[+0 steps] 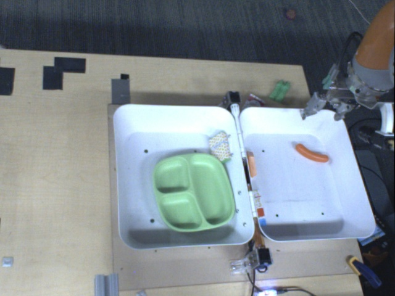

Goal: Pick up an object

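Note:
An orange sausage-shaped piece (311,153) lies in the right bin (290,202), toward its far right part. A small patterned yellow-white object (220,143) rests in the left bin (133,165), at the far edge of a green divided plate (193,190). My gripper (325,105) hangs over the far right corner of the right bin, above and beyond the orange piece, with its two fingers spread and nothing between them.
A green object (279,90) lies on the bench beyond the bins. An orange strip (251,164) sits along the divider between the bins. Cables and dark gear crowd the right side. Black tape marks lie on the bench at far left.

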`<state>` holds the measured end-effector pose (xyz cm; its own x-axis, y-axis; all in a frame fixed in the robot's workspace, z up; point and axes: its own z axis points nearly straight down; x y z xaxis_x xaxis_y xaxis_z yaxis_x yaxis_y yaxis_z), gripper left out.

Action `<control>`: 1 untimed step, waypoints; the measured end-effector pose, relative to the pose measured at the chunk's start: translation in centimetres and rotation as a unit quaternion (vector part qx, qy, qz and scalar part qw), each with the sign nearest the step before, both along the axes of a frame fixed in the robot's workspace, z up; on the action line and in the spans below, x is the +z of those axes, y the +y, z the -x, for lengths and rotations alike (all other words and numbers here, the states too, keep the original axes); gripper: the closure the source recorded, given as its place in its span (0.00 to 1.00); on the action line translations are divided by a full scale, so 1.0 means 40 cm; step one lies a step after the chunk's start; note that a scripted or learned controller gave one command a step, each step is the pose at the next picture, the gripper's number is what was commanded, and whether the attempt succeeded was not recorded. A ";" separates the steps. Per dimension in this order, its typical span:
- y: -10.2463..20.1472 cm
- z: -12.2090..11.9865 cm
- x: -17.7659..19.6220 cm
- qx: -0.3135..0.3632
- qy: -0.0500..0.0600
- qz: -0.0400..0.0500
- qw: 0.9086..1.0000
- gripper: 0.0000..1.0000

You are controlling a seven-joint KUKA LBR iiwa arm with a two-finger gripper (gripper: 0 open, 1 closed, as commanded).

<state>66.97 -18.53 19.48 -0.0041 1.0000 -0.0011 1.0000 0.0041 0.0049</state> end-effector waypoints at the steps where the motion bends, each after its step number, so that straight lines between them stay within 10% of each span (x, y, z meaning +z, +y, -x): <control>1: 0.159 -0.001 -0.273 0.001 0.000 -0.001 1.000 0.00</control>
<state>67.01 -12.18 8.58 -0.0057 1.0000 0.0002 1.0000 0.0057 0.0053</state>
